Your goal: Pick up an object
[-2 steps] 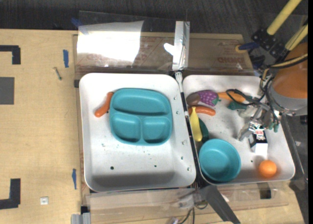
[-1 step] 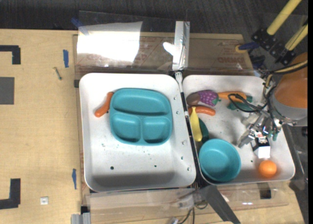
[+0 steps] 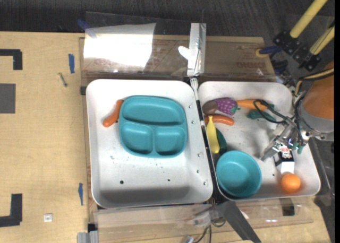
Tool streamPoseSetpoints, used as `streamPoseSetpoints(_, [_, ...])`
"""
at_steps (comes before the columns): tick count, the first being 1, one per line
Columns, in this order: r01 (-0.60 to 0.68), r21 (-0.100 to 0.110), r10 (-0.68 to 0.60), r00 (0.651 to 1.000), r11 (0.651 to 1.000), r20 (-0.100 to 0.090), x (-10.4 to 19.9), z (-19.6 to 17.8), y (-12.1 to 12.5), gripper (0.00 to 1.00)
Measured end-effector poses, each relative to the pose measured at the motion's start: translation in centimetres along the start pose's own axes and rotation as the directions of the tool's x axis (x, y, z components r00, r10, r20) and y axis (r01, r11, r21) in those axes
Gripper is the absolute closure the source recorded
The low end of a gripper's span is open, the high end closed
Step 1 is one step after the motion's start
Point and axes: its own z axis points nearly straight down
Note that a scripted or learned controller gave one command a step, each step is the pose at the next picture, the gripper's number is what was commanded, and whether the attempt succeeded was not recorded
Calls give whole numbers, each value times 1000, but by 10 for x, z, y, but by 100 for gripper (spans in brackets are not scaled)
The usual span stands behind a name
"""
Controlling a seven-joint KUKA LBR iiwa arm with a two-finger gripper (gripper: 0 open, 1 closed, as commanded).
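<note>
My arm (image 3: 319, 101) is cut off by the right edge; my gripper (image 3: 280, 147) is a blur of metal, and the teal bowl (image 3: 238, 172) hides the banana's (image 3: 212, 136) lower end

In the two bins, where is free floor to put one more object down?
Left bin: a wide bare strip along the near edge, below the teal tray. Right bin: a small patch between the teal bowl, the gripper and the carrot. The far-left corner of the right bin, around the grapes, is crowded.

Two bins (image 3: 95, 130). One teal tray (image 3: 153, 125), one teal bowl (image 3: 238, 172). Near bowl: one orange (image 3: 290, 182), one banana (image 3: 212, 135), one grapes (image 3: 226, 106), one carrot (image 3: 247, 103). Two sausages (image 3: 112, 113), possibly more.
</note>
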Motion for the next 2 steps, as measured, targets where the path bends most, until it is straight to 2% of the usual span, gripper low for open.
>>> streamPoseSetpoints(1, [-89,2,89,996,996,2,29,0,-34,0])
streamPoseSetpoints(2, [-87,-5,87,996,996,16,25,-14,-31,100])
